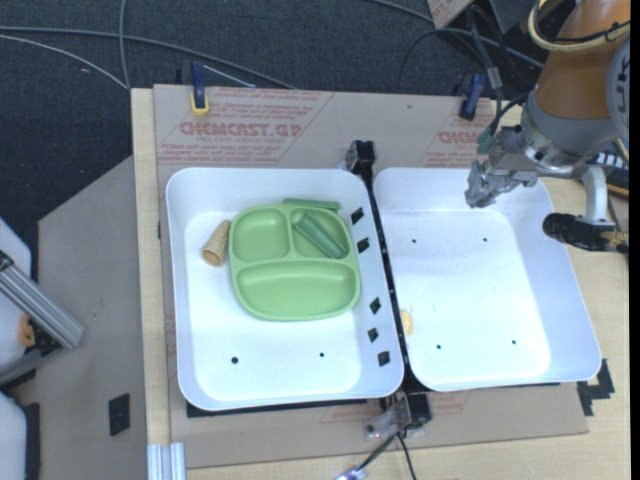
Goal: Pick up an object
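A green divided plate [292, 263] lies in the left bin [200, 358]. A dark green pod-shaped piece [322, 233] rests in the plate's far right compartment. Along the plate's far rim lies a thin green strip [312, 205]. Just left of the plate sits a tan cone [215, 243]. A small yellow-orange bit [405, 320] lies at the left wall of the right bin [500, 358]. My gripper [484, 190] hangs over the far edge of the right bin, well apart from all these objects, with nothing seen in it.
A black divider with clips [372, 258] runs between the two bins. Blue clamps [199, 90] hold the cardboard base at the back. A black cylindrical part [575, 230] sticks out by the right bin's right rim.
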